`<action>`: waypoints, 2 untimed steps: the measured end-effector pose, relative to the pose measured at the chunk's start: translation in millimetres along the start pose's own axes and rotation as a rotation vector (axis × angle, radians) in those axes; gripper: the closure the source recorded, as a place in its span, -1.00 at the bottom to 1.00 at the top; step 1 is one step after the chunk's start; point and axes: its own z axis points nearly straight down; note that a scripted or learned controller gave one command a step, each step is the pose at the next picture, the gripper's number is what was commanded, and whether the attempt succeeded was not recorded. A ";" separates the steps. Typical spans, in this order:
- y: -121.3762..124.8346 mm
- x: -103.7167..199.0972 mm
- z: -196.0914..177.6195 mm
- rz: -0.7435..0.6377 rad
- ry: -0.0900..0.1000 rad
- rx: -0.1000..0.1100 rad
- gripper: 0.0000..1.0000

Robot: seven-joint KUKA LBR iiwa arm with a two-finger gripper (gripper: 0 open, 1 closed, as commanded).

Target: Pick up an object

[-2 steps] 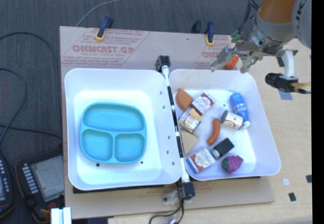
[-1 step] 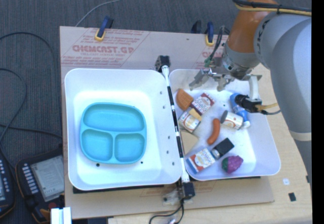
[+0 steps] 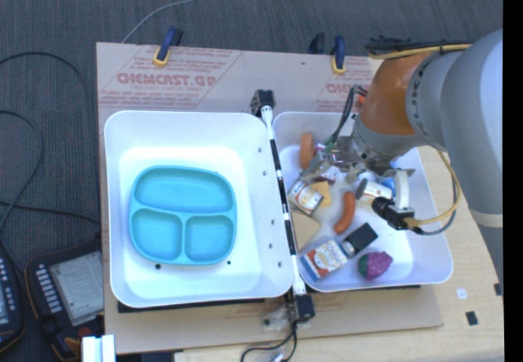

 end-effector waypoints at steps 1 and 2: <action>0.8 0.1 -10.9 0.001 0.001 -0.001 1.00; -48.9 62.6 -96.7 -0.002 0.005 0.010 1.00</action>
